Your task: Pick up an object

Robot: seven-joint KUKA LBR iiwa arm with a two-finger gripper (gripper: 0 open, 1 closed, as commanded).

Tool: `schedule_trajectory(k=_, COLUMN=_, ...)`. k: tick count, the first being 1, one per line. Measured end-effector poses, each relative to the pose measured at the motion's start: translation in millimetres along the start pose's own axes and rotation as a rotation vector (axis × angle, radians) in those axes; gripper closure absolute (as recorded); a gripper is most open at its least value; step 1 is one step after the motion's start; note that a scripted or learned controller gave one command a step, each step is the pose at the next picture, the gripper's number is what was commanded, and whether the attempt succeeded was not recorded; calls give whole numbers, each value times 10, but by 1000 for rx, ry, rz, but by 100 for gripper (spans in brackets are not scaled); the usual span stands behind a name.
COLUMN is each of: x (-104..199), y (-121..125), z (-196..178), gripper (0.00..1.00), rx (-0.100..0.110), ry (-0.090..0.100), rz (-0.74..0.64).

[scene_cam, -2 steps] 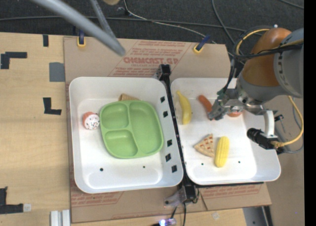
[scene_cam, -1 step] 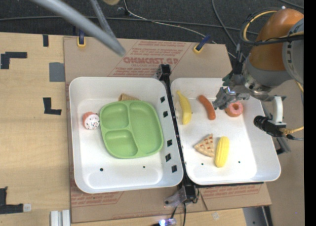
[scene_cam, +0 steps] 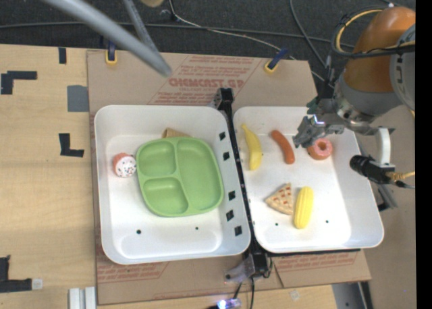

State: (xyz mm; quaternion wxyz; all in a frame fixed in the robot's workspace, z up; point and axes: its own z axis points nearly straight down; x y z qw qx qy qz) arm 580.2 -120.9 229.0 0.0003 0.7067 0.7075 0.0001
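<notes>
My fingers hang low over the right bin, near its far edge, between the red sausage and the pink doughnut; I cannot tell whether they are spread or pressed together. A banana lies by the bin's left wall, a pizza slice and corn cob toward its near edge. The left bin carries a green tray.
</notes>
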Motion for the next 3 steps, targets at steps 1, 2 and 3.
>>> schedule_trajectory(k=1, x=596, y=-120, z=-65, gripper=100, rx=2, ry=2, rz=-6)
schedule_trajectory(k=2, x=1165, y=-280, z=55, gripper=100, rx=4, ry=2, rz=-5)
schedule_trajectory(k=3, x=1728, y=-392, z=158, gripper=100, rx=4, ry=1, rz=-5)
